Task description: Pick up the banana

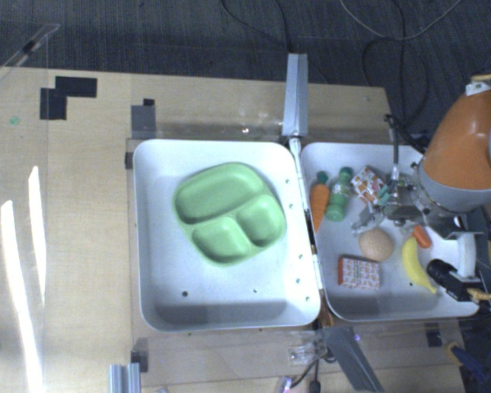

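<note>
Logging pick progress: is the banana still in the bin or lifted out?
In the bin. The banana lies flat on the right bin's floor, near its right edge.

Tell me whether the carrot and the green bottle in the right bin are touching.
Cannot tell. In the camera view the carrot and the green bottle lie side by side with their edges meeting, but at this slant neither contact nor a gap shows plainly.

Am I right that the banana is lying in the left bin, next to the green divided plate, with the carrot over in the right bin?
Not quite. The camera view shows the banana in the right bin, near its right wall, not the left bin. The green divided plate lies alone in the left bin. The carrot is in the right bin, as you said.
</note>
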`<state>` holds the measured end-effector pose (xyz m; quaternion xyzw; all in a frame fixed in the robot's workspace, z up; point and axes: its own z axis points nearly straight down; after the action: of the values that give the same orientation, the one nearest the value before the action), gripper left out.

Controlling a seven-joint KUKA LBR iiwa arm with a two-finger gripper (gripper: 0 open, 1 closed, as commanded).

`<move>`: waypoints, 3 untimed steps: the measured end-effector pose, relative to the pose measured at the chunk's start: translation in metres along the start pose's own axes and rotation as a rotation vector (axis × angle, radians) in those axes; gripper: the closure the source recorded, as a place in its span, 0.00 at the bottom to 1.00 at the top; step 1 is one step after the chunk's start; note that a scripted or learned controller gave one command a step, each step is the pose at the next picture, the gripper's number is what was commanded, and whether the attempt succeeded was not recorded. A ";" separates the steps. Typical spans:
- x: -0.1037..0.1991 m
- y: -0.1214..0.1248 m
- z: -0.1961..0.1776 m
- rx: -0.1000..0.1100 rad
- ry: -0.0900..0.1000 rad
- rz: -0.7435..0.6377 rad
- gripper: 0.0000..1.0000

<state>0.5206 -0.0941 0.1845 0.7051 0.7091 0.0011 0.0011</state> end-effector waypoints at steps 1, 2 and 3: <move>-0.052 -0.030 0.049 -0.001 -0.001 -0.067 0.00; -0.076 -0.032 0.015 -0.005 -0.003 -0.252 0.00; -0.091 -0.029 0.095 -0.012 -0.006 -0.228 0.00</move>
<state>0.4919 -0.1849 0.0893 0.6201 0.7845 0.0030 0.0075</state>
